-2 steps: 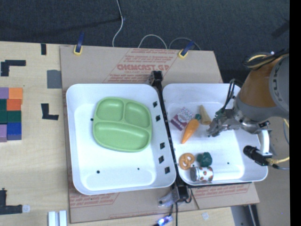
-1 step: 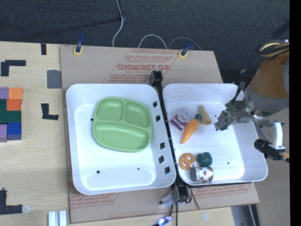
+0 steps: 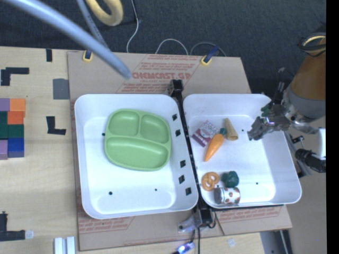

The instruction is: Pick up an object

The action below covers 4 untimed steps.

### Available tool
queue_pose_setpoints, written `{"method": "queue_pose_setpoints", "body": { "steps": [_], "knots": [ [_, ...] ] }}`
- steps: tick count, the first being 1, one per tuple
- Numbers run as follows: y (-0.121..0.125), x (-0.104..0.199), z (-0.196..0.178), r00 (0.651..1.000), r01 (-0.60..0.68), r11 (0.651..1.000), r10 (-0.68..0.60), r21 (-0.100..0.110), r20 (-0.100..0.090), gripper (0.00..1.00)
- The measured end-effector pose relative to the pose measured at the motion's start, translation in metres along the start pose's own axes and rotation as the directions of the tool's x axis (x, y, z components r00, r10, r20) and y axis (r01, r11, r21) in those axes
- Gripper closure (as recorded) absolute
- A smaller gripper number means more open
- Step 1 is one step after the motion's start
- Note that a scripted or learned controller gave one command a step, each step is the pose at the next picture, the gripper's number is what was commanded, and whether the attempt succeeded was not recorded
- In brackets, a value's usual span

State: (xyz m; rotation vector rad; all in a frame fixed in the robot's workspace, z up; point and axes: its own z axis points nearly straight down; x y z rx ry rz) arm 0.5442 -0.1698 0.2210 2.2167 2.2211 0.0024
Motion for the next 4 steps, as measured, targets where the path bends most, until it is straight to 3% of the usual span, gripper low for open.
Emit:
{"method": "queue_pose_setpoints", "body": {
  "steps": [1,4],
  "knots": [
    [0.021,0.048,-0.006,1.0,0.005,1.0,-0.005,0.004,-0.003,1.0],
    [0.053,0.22,0.019,1.0,0.006,1.0,-0.006,0.005,-0.003,1.0]
  ]
}}
